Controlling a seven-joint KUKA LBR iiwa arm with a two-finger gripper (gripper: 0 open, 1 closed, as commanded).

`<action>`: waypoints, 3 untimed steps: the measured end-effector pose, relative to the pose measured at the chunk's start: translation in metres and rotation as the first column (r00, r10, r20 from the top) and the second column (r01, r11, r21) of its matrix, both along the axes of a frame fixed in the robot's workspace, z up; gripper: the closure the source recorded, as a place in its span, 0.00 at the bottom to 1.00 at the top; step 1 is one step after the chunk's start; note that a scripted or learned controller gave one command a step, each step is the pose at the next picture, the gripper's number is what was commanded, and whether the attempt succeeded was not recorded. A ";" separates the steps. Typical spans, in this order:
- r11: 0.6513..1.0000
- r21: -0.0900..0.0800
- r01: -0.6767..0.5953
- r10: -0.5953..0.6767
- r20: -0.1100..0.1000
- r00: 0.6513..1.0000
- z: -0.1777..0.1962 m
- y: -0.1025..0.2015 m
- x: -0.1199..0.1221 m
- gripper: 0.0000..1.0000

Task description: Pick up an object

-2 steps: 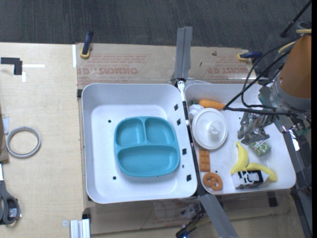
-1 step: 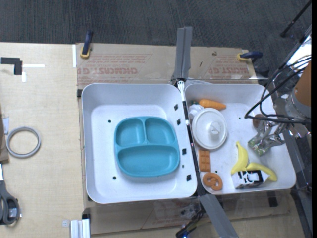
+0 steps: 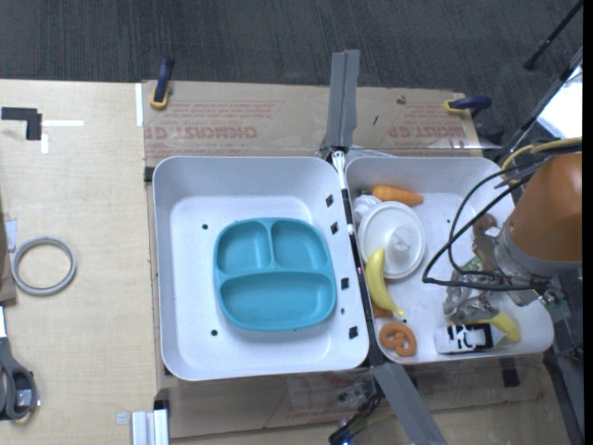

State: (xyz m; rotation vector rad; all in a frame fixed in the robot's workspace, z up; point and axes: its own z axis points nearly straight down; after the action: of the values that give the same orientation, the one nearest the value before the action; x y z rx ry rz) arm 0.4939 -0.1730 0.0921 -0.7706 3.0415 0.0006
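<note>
Dark carpet runs along the far edge of a pale wooden tabletop, seen from above at a slant, where two shallow white bins sit side by side on cardboard. Filling most of the left bin is a teal divided plate. Inside the right bin lie an orange carrot near its far edge, a white lidded bowl, a banana just beside that bowl, a brown pretzel near the front edge, a black-and-white object, and a smaller yellow piece at the front right corner. Reaching in from the right, the grey and orange arm hangs over the right bin, with the pincer low among cables just above the black-and-white object. Whether it is apart or together cannot be told. Judging by this, the step is the descent onto a target; next comes closing on one item, then lifting straight up.
</note>
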 end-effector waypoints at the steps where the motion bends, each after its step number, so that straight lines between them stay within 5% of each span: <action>1: 0.973 0.001 0.232 -0.232 0.002 0.973 0.001 0.013 0.070 1.00; 2: 0.991 0.004 -0.135 0.135 0.002 0.991 0.000 -0.044 0.078 1.00; 3: 0.990 0.009 -0.139 0.139 0.004 0.990 0.001 -0.039 0.080 0.00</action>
State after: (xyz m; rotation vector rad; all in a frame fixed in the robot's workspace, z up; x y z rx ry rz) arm 0.5736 -0.2123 0.0926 -0.9796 2.9749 0.0143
